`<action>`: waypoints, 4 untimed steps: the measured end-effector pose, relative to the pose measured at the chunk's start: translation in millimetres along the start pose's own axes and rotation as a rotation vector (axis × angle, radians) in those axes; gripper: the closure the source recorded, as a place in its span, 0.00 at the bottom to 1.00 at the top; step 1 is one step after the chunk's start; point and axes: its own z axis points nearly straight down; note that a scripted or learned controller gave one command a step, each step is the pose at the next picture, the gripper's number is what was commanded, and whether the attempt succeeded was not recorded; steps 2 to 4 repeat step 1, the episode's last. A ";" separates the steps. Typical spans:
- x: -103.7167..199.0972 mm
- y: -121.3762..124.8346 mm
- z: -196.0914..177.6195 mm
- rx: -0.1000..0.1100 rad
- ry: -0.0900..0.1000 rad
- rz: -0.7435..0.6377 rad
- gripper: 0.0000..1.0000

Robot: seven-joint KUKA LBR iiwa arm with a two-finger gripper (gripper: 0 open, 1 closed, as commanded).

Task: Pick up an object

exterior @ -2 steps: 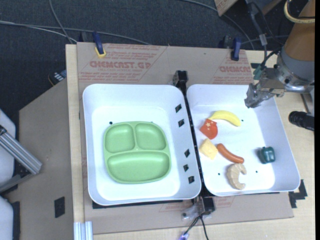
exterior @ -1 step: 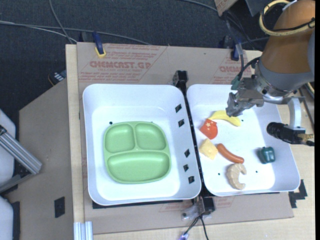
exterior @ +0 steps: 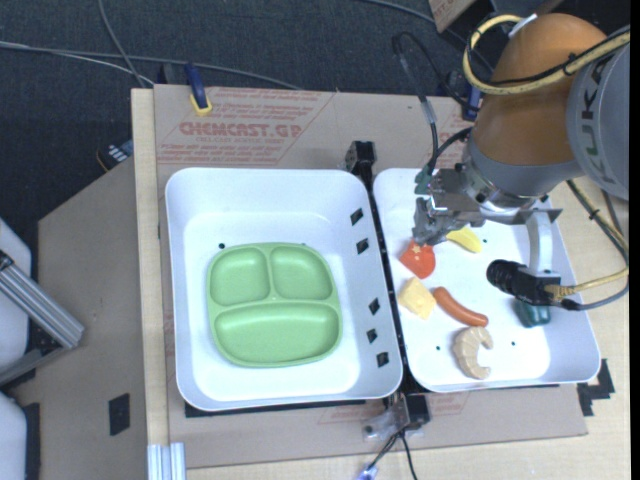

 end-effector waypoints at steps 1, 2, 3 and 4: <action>38.6 -28.5 10.2 0.002 -0.001 0.002 1.00; 38.6 -28.5 10.2 0.002 -0.001 0.002 1.00; 38.6 -28.5 10.2 0.002 -0.001 0.002 1.00; 38.6 -28.5 10.2 0.002 -0.001 0.002 1.00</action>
